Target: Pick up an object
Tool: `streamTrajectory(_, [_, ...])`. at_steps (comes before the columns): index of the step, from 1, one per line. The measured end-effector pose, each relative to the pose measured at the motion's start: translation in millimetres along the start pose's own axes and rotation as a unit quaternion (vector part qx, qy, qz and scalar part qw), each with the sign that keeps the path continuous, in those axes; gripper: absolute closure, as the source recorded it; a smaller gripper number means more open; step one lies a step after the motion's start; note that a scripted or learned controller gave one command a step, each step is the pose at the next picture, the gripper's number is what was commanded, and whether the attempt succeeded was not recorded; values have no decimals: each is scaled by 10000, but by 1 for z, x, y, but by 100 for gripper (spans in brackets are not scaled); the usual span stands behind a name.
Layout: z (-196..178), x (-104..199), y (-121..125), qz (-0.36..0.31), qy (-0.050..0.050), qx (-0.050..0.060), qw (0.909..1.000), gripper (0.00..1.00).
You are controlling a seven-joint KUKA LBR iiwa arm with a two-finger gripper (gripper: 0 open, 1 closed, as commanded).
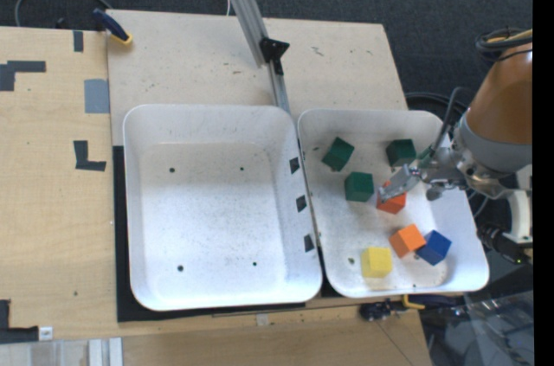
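Observation:
My gripper reaches into the right bin from the right and hangs low over its middle. Directly at its tip lies a small red-orange block, partly covered by the gripper. Whether the block is touched or held is not clear from this angle. Three green blocks lie close by: one at the upper left, one just left of the gripper, and one just above it. An orange block, a blue block and a yellow block sit toward the bin's near edge.
The left bin adjoins the right one along a shared rim. A slanted metal rail crosses the bench behind the bins. The arm's grey and orange body stands over the right bin's right wall.

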State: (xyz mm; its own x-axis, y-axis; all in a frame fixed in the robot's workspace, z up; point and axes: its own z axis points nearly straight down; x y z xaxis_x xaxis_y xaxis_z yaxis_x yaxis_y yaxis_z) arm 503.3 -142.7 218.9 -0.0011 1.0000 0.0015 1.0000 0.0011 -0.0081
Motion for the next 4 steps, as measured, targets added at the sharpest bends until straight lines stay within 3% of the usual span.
streamTrajectory(2, [92,-12,-6,4,-5,-11,10000,0])
streamTrajectory(3, [80,-11,-5,-5,-1,-21,10000,100])
streamTrajectory(4, [38,-14,-3,0,-12,-55,10000,100])
